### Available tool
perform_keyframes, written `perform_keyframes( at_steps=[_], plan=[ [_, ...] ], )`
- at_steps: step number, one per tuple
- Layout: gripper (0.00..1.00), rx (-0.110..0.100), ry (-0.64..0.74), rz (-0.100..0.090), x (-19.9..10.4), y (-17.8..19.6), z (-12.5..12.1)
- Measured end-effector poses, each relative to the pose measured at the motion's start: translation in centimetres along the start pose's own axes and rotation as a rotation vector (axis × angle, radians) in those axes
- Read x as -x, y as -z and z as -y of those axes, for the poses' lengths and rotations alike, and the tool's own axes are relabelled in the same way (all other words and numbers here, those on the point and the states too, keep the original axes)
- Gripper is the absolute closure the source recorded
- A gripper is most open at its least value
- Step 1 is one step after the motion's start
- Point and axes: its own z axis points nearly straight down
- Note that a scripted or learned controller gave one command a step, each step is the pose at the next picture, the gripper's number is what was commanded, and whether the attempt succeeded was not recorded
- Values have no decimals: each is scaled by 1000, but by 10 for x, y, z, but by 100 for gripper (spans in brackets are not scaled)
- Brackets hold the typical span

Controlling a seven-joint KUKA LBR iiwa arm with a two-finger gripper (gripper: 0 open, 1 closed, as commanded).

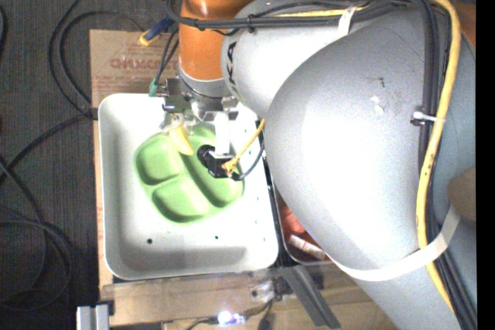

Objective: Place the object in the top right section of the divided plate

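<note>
A green divided plate (166,170) lies in the left white bin (128,243), its sections showing as shallow hollows. My gripper (188,134) hangs over the plate's upper right part, under the orange wrist band (213,27). A pale yellowish thing (182,140) shows right beneath the gripper, against the plate; whether it is held I cannot tell. The arm hides the plate's right edge and top right section.
The big grey arm (363,135) covers most of the right bin, where a strip of reddish things (295,232) shows. A cardboard sheet (128,62) lies beyond the left bin. Cables run over the floor at left.
</note>
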Motion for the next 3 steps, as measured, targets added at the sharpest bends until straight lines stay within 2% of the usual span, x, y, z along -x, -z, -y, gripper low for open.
perform_keyframes(
  at_steps=[1, 2, 3],
  plan=[
    [100, -1, -114, -2, -12, 36, 41],
    [0, -1, -114, -1, -12, 36, 41],
    [0, 3, -14, -1, -18, 135, 6]
  ],
)
